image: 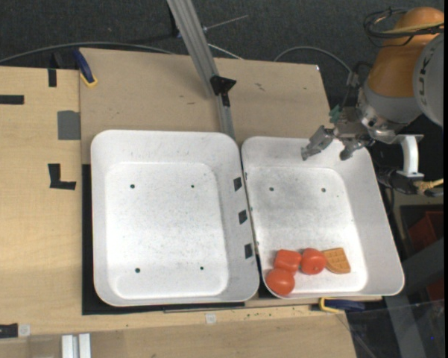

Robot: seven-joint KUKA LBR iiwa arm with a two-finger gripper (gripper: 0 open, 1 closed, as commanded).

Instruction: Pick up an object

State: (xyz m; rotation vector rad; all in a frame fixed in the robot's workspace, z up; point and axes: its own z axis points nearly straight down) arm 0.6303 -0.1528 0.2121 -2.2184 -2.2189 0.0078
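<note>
The gripper (332,146) hangs above the far rim of the right bin (373,200), fingers spread apart and holding nothing. Well toward the near edge from it lie three tomatoes (297,267) with a cracker (336,260) beside them.

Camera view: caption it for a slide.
End effector open above the right bin's far edge; three red items and an orange one lie at its near end.
</note>
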